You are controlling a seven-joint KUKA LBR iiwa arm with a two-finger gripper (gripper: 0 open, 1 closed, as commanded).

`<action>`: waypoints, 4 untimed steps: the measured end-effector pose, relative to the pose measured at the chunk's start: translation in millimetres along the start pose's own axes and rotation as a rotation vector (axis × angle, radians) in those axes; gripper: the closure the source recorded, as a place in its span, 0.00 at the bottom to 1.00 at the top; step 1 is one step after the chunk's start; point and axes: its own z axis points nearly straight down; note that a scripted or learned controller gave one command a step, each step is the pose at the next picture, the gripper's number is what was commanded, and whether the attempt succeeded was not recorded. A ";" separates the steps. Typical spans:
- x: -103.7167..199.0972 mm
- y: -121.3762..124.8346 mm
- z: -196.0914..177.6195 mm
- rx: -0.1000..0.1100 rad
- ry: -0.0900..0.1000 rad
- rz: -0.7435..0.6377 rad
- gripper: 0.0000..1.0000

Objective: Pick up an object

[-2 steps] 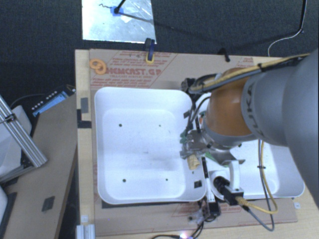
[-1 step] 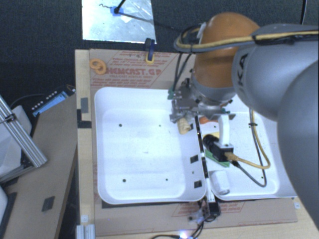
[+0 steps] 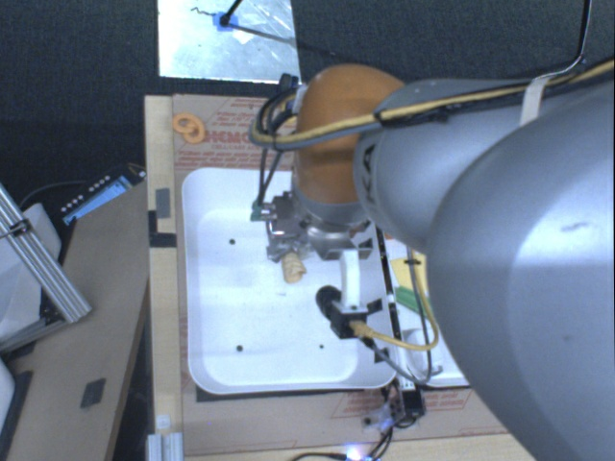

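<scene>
From my seat the grey arm (image 3: pixel 500 257) looms over the left white bin (image 3: pixel 221 353), its jaws hidden so I cannot tell their state, hanging above a small tan object (image 3: pixel 293 271) mid-bin; I'd descend straight, centred, before closing.

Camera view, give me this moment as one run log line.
arm: over left bin | gripper: low above the bin floor | small tan object: at gripper tip | grasp: unconfirmed | right bin: mostly hidden by arm
</scene>
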 end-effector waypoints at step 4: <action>-67.3 -15.0 -327.8 -0.006 -0.003 0.016 1.00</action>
